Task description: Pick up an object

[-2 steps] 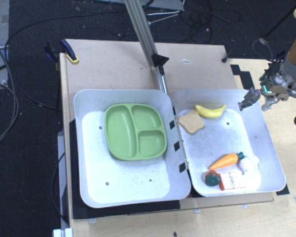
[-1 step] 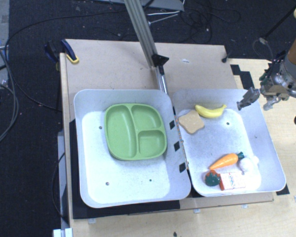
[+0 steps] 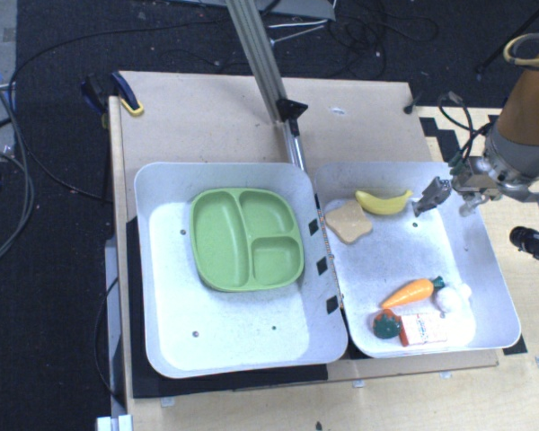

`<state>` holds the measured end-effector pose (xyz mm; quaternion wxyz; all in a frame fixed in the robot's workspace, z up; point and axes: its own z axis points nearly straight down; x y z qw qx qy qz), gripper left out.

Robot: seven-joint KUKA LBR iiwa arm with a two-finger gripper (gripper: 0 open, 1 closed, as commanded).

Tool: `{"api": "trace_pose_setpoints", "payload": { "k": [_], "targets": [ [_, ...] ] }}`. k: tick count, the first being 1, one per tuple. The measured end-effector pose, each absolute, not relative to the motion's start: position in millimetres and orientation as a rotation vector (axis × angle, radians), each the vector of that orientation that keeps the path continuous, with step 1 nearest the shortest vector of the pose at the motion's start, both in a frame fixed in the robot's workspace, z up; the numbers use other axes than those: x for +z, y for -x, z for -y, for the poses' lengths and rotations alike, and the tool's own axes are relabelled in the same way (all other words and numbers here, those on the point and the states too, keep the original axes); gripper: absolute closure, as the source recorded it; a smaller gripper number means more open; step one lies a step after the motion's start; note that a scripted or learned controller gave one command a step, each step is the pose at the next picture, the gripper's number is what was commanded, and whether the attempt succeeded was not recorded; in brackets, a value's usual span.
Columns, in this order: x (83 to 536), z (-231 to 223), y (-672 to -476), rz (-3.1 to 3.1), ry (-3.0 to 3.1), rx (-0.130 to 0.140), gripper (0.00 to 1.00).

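I am reaching in from three o'clock, and my hand (image 3: 449, 196) is hovering over the upper right part of the right bin (image 3: 485, 268). Its two fingers (image 3: 428, 197) are standing apart with nothing between them. The nearer finger is pointing toward nine o'clock, at the yellow banana (image 3: 383, 202), which is lying just beside it near the bin's twelve o'clock edge. A tan slice of toy bread (image 3: 348, 223) is sitting just below the banana, at its seven o'clock, close to the bin's left wall. Down toward five o'clock in the same bin, an orange toy carrot (image 3: 410, 292) with a green top is lying tilted, and below it a small red-and-white box (image 3: 424, 329) is resting beside a red and green piece I cannot make out. The left bin (image 3: 162, 268) is carrying a green divided plate (image 3: 248, 239) with three compartments. Both bins are sitting side by side on the tan surface (image 3: 207, 115).
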<state>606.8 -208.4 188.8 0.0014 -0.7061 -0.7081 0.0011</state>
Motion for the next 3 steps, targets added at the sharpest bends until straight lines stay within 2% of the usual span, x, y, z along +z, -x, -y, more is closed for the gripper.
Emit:
{"api": "trace_pose_setpoints", "payload": {
  "k": [2, 3],
  "targets": [
    [89.9, 198.3, -603.7, 2.222, 2.221, 0.002, 0.0],
    [103.0, 198.4, -604.9, 2.225, 2.222, -0.001, 1.0]
  ]
}}
